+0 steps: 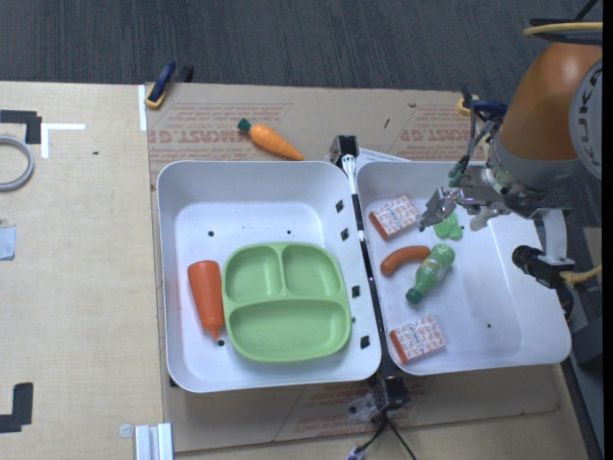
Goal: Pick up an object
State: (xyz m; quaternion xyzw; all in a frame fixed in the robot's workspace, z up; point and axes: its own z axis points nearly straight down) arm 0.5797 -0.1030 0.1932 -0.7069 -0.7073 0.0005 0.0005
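My gripper (448,206) hangs over the upper middle of the right bin (517,338), below the arm's orange band. A small green object (447,227) lies directly under its tip; whether it is touched or gripped I cannot make out. Just left of the gripper lies a red and white packet (394,216). Below it are an orange-red sausage (405,258) and a green bottle (430,272) lying on its side. A second red and white packet (418,338) rests near the bin's front left corner.
The left bin (182,209) holds a green divided plate (287,302) and an orange cylinder (205,295) beside it. A toy carrot (271,140) lies on the cardboard behind the bins. A blue clamp (160,82) sits at the cardboard's back left corner.
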